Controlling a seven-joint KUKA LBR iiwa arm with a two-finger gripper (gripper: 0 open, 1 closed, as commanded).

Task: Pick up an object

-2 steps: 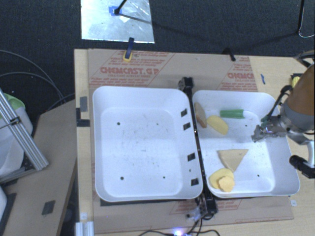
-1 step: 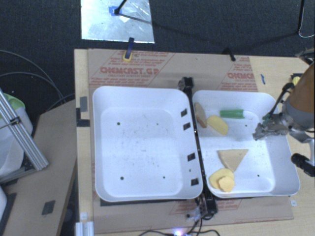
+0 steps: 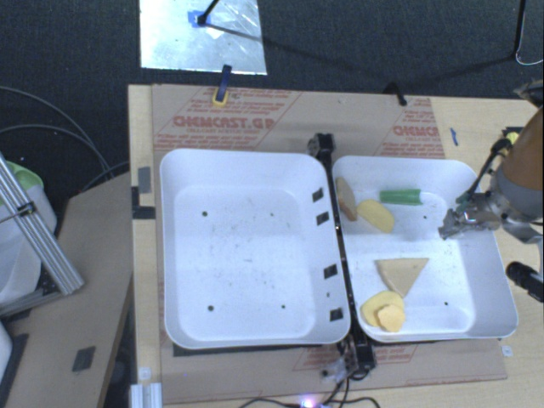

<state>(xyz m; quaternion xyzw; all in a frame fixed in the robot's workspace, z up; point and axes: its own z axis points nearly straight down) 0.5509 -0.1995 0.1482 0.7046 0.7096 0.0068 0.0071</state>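
Note:
The right bin [image 3: 489, 313] holds several small items. A green stick [image 3: 399, 196] lies near its far wall. A yellow oval piece [image 3: 376, 215] sits beside a tan flat piece [image 3: 346, 198] against the left wall. A beige wedge [image 3: 402, 274] lies mid-bin, and a yellow lump [image 3: 383, 310] rests near the front left corner. My gripper [image 3: 452, 222] hangs over the bin's right side, right of the green stick and above the wedge, with nothing visible between its fingers.
The left bin [image 3: 183, 313] stands beside the right one on a cardboard-covered bench. A metal sheet [image 3: 202, 22] lies on the floor behind. An aluminium frame [image 3: 34, 228] stands at the far left.

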